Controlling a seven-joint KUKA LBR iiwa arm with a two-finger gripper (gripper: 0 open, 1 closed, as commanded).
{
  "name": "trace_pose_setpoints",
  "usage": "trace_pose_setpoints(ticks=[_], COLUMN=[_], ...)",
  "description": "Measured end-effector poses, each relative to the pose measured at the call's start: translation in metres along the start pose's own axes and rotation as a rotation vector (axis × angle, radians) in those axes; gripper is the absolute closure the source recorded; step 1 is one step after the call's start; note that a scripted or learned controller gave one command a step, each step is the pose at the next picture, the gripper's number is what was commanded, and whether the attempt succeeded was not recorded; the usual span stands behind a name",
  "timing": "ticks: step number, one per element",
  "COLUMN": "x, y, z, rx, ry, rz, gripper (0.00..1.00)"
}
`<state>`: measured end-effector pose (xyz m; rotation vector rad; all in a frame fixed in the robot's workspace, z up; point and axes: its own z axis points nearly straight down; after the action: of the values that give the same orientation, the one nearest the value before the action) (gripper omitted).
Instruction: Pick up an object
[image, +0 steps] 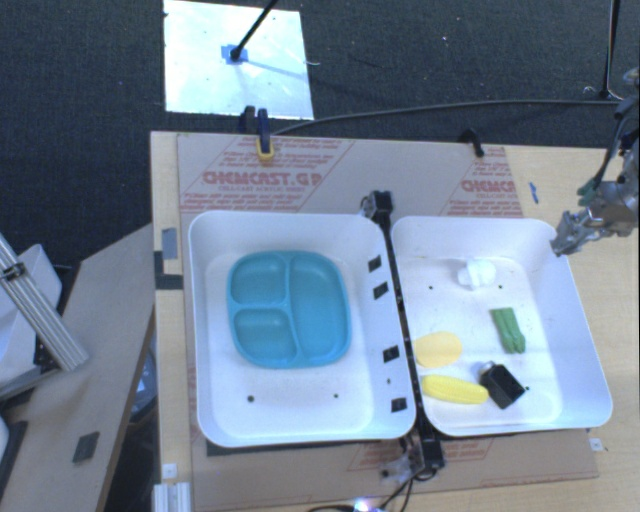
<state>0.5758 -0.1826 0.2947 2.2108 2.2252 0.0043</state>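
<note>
On my bench I note two shallow white bins side by side, the left bin (215, 300) holding a blue divided plate (290, 307) at its centre. A sheet of printed board (300, 170) lies under both bins, with a blue-and-yellow clamp (263, 135) at 12 o'clock of the left bin. A silver plate (237, 60) lies on the dark floor beyond, at 12 o'clock of that clamp.

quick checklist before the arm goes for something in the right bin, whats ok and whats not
1. Pickable things in the right bin: ok; green block, yellow banana, yellow disc, black block, white piece.
2. Gripper free of cargo: ok, nothing seen between its fingers.
3. Gripper above a target: not ok, it hangs at the bin's far right corner.
4. Fingers open: cannot tell.
5. Targets apart: not ok, banana touches black block.
</note>
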Motion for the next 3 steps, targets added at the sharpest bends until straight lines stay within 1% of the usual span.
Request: trace_pose_setpoints(ticks=[1, 2, 3], x=[0.054, 0.108, 0.163], y=[-0.007, -0.004, -0.013], z=[0.019, 0.031, 0.028], rx=[0.006, 0.004, 0.003], ry=[0.003, 0.003, 0.003], rz=[-0.003, -0.003, -0.003], gripper=[1.0, 1.0, 1.0])
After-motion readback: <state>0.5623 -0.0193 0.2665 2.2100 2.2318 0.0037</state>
